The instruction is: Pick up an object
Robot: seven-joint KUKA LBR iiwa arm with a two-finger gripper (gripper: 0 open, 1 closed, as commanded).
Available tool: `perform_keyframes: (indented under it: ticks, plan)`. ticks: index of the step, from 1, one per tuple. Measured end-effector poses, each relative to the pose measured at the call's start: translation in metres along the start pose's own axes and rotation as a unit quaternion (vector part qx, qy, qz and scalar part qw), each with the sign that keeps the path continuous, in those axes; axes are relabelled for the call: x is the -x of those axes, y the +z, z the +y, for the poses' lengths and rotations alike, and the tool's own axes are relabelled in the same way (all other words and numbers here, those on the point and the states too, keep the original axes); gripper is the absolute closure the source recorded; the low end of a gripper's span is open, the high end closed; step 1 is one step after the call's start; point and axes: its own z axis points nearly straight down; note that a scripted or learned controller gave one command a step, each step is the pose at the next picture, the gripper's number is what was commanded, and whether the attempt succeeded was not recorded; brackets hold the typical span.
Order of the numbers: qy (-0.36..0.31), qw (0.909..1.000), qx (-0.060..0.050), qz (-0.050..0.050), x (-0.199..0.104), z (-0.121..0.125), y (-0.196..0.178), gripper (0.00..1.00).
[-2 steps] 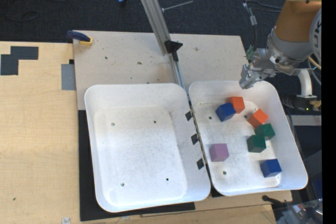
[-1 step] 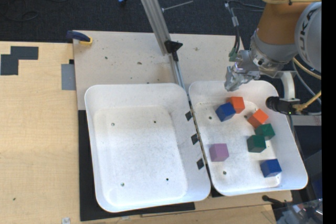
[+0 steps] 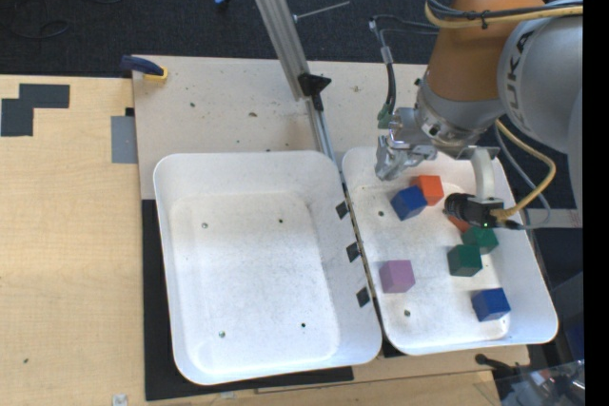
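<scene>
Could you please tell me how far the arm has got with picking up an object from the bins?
Done so far: the gripper is over the far end of the right bin, close to the blue cube and orange cube. In hand: nothing is visibly held. Left: grasping and lifting; the purple cube, green blocks and the second blue cube all lie in the bin.

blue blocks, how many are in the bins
2. One small blue block lies near the top of the right white bin, touching an orange block, just below the gripper. The other blue block sits near that bin's lower right corner. The arm may hide more.
</scene>
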Motion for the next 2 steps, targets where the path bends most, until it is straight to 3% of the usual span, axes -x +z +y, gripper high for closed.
perform_keyframes:
  ticks: [2]
  plan:
    - [-0.001,1.0000,0.000,0.000,-0.114,-0.026,-0.009,1.00]
